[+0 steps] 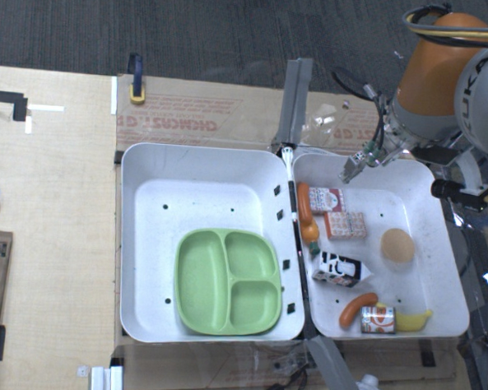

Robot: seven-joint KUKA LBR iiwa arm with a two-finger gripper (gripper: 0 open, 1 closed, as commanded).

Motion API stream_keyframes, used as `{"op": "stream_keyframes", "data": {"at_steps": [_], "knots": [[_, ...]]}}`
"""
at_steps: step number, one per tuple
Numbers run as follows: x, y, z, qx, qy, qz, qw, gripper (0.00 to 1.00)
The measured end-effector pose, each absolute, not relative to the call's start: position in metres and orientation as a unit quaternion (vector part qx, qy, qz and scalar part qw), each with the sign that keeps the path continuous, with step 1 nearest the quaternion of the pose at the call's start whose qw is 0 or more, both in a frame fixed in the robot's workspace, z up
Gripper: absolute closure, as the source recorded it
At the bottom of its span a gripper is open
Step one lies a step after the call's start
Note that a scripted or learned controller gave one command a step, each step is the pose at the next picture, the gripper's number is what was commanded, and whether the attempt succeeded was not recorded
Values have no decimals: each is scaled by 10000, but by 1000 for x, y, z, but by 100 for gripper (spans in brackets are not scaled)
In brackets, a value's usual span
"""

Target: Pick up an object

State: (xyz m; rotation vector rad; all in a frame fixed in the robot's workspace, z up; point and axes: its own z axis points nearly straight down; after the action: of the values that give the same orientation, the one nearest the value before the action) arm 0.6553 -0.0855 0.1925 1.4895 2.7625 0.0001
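Gripper (355, 165) of the grey-and-orange arm hovers over the right white plastic bin's (439, 243) back edge; whether it is apart or together, I cannot tell.
Nothing held; the approach step seems underway. Red-and-white carton (325, 200) lies just below, so descending comes next.

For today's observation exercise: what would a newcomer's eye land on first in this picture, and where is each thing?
The green divided plate stands out, lying alone in the left bin. Next comes the arm's orange band at upper right, its pincer hanging over the right bin's far edge. That bin holds a clutter of small food items, including a tan egg-like ball.
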Motion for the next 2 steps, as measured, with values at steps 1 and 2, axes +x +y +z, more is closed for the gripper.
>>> {"op": "stream_keyframes", "data": {"at_steps": [1, 2], "knots": [[655, -85, 192, 4743, 8804, -3, 10, 0], [634, -112, 97, 3768, 9263, -1, 6, 0]]}}
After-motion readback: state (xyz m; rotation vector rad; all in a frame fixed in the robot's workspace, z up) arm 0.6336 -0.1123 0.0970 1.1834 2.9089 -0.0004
